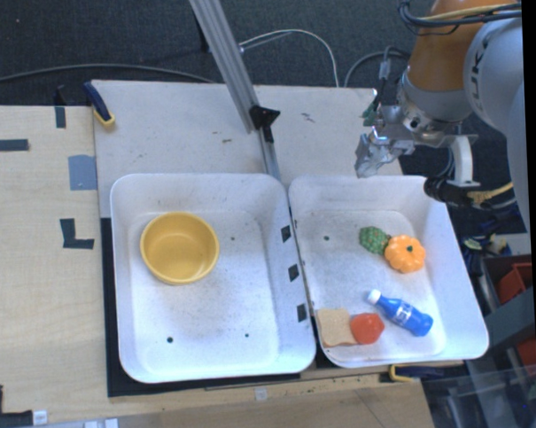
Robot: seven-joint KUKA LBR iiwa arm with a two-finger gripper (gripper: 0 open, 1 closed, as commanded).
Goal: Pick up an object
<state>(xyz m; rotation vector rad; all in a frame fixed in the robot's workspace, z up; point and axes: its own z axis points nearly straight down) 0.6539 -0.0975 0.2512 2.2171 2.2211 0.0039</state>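
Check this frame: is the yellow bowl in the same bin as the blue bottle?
No, the yellow bowl sits in the left bin; the blue bottle lies in the right bin.

A slanted grey metal pole [233, 64] crosses the pale wooden bench [31, 281], which carries dark tape marks [72, 235] and a yellow-tipped blue clamp [99, 104].

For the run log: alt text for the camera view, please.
The gripper hangs above the far rim of the right bin, holding nothing. That bin holds a green toy, orange pumpkin, blue bottle, red ball and tan block; the left bin holds a yellow bowl.
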